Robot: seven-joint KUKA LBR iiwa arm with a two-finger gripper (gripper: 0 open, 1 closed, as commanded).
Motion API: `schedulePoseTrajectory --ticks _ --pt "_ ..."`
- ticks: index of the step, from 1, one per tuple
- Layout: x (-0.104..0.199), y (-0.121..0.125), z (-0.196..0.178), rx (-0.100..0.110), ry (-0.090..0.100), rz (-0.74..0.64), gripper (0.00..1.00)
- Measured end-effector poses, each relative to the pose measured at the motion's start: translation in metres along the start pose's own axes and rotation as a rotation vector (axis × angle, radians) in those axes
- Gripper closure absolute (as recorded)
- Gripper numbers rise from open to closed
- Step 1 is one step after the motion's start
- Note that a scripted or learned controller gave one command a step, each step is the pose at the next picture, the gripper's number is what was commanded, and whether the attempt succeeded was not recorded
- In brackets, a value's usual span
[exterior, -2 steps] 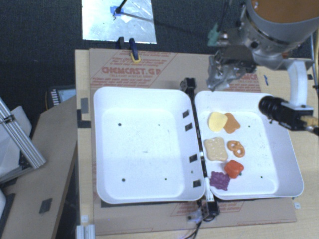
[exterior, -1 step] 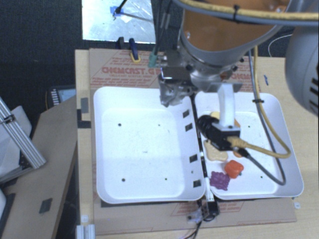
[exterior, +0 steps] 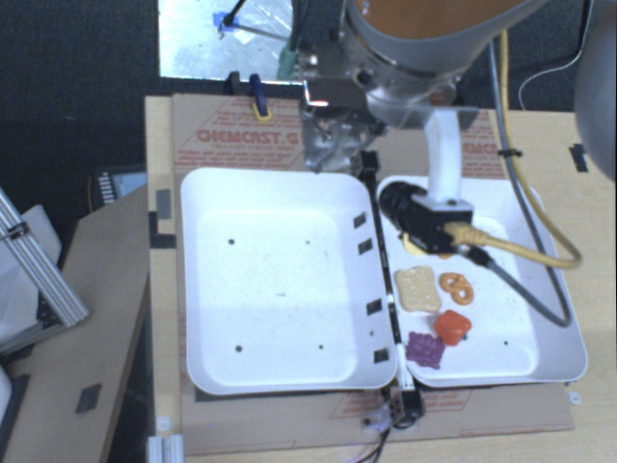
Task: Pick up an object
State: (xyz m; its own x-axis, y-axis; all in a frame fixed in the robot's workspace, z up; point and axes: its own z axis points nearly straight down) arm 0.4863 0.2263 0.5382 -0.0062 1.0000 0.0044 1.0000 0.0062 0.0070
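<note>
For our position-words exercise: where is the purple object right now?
In the camera view, the purple object lies in the right bin, at its near-left corner, below the beige slice and beside the red piece.

Reaches in from upper right w/ grey arm (exterior: 424, 27), orange band toward camera. Hangs wrist approx. vertical above far-right corner of left bin (exterior: 270, 297). Presents gripper (exterior: 333, 150) at far rim of same bin, near that corner, pointing down.
</note>
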Motion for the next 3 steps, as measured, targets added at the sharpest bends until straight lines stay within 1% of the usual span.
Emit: schedulePoseTrajectory --ticks 1,2,3 --pt "-0.001 0.000 0.003 0.005 -0.003 0.002 0.00" --pt "-0.001 0.000 -0.009 0.003 -0.001 0.000 1.00" --pt "0.008 0.013 0.004 0.006 -0.004 0.001 1.00"
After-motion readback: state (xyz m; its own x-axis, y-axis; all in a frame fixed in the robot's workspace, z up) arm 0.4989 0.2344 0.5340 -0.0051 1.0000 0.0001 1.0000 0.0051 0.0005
